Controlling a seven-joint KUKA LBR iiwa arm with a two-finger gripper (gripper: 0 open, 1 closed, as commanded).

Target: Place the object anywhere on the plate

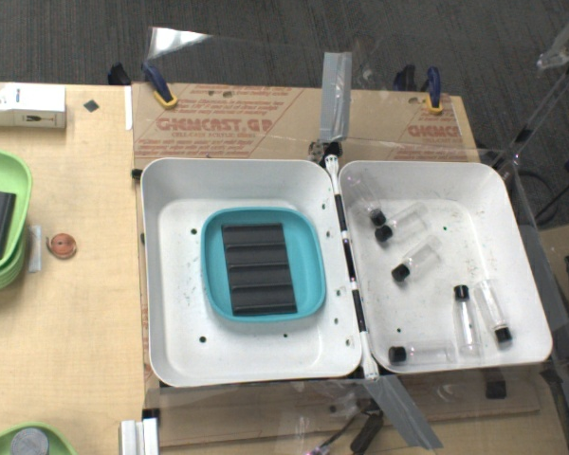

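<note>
Wooden bench point(76, 330), two shallow white bins point(166, 292): clear plastic vials point(465, 316) sit right, none on the teal square plate point(309, 254) yet; gripper state, can't tell.

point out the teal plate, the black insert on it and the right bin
plate point(211, 254): camera view, bare left rim
insert point(259, 268): camera view, its middle
right bin point(498, 202): camera view, bare upper right wall

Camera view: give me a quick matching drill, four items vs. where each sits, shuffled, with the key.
Items:
1. teal plate
2. clear vials with black caps
3. orange clamp
4. green tray

Places:
A. far edge of the cardboard sheet
B. left bin
C. left edge of the view, on the wooden bench
D. right bin

Pairs: 1-B, 2-D, 3-A, 4-C
</note>
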